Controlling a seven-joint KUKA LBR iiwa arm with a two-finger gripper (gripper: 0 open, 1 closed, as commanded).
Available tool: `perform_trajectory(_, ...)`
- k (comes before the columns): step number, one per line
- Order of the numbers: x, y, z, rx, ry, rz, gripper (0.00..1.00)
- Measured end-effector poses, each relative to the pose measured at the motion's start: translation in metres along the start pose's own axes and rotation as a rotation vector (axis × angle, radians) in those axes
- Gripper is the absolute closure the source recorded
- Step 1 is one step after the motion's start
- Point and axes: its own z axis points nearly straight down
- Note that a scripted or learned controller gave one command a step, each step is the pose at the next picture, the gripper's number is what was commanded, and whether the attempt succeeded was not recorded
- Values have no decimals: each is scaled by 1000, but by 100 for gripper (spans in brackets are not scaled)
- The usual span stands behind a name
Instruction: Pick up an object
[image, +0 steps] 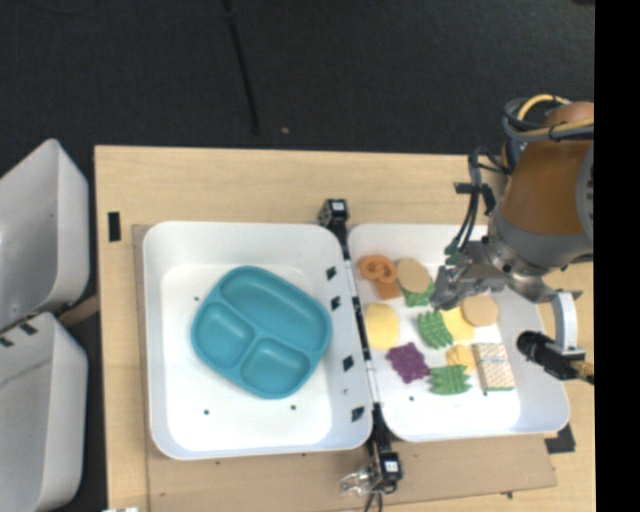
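Observation:
The right bin (530, 410) holds several toy foods: an orange ring (377, 268), a tan oval piece (412, 272), a yellow round piece (381, 325), a green leafy piece (435, 329), a purple cluster (408, 361), another green piece (448, 380), a patterned cracker block (493, 367) and a tan disc (482, 312). My gripper (447, 289) hangs low over the bin's middle, just right of the tan oval piece and above a small green piece (418, 297). I see nothing clearly held in it.
The left bin (170, 400) holds a blue divided plate (261, 329). The grey arm with its orange band (545, 195) covers the right bin's far right corner. Clips (333, 211) sit along the seam between the bins. Bare wooden bench (220, 180) surrounds both.

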Motion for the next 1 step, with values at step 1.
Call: perform_trajectory(1,55,12,13,3,0,-1,100)
